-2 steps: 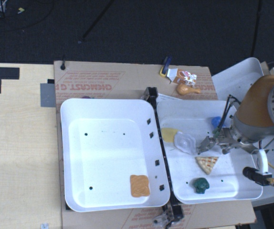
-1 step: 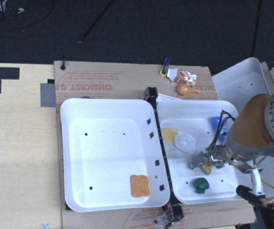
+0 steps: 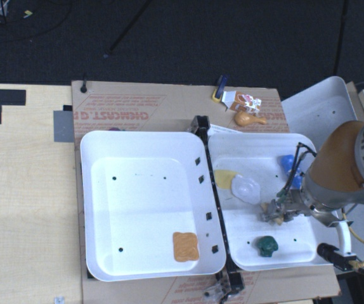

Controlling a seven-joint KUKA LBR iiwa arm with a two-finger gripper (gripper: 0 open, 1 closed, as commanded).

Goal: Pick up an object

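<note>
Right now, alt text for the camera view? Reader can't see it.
Overhead slanted view: the grey arm reaches from the right and its gripper is low inside the right bin, near a clear lid, a yellow piece, a blue item and a green ball. The left bin holds an orange sponge.

Even overhead light, soft shadows, slightly soft focus, mild grain.
</note>
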